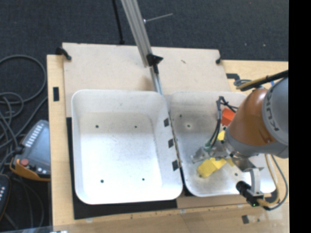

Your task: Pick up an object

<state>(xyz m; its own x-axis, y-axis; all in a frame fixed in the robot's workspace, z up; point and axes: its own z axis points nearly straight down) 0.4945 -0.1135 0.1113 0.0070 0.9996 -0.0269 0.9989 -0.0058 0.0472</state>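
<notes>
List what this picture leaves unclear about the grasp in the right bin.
- End effector: the arm's wrist covers it in the camera view, so its state is unreadable.
- Yellow object: too blurred to tell if it is gripped or lying in the right bin.
- Orange item: mostly hidden behind the arm.

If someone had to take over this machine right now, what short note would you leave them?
Gripper: low in the right bin, just above a yellow object; I cannot tell how its jaws stand, or whether it holds anything.
Things: the yellow object lies near the right bin's front edge. An orange object sits farther back, partly hidden by the arm.
Done: no pick confirmed.
Left: grasp an object, probably the yellow one, and lift it.
</notes>
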